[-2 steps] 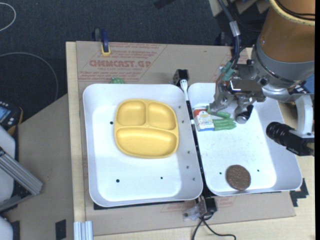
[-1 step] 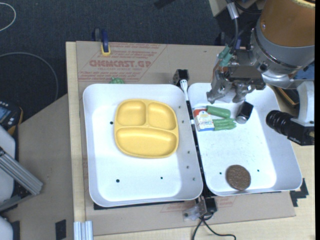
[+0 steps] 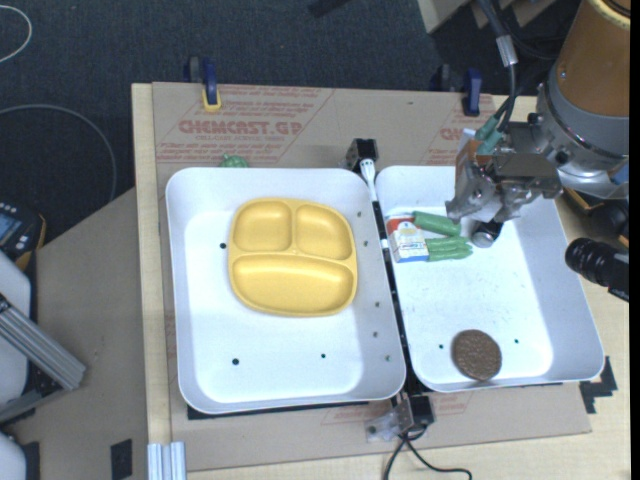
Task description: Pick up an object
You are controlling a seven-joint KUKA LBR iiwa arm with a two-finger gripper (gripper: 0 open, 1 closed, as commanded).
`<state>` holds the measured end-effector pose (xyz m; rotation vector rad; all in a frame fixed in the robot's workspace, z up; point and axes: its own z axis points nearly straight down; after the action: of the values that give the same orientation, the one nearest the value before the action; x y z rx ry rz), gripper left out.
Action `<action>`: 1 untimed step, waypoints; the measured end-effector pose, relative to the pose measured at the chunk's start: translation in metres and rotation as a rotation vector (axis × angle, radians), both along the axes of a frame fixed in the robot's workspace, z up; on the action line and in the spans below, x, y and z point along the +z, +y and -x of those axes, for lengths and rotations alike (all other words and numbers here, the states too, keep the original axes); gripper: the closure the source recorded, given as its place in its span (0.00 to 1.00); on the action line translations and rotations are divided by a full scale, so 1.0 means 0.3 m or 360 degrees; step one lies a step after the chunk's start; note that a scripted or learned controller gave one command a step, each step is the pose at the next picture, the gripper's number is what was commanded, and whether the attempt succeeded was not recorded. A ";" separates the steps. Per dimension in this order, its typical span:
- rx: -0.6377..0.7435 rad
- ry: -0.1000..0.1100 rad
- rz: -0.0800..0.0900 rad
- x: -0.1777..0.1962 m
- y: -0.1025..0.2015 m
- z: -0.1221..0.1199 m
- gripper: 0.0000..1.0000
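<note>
dark blue carpet (image 3: 150, 18), cardboard-topped bench (image 3: 300, 118)

Yellow divided plate (image 3: 293, 256) in left bin (image 3: 200, 268), gripper (image 3: 480, 218) above right bin (image 3: 560, 298)

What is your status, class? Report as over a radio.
Gripper low over right bin, fingers unclear. Green items and small box beside it. Brown disc apart.

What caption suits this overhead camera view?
Gripper hovers over green pieces in the right bin; yellow tray sits left.
</note>
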<state>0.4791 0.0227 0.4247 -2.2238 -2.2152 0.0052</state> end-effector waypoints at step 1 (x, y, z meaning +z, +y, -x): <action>0.0012 -0.0016 -0.0003 0.182 0.196 -0.002 1.00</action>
<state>0.4796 0.0814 0.4793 -2.2198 -2.2274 -0.0075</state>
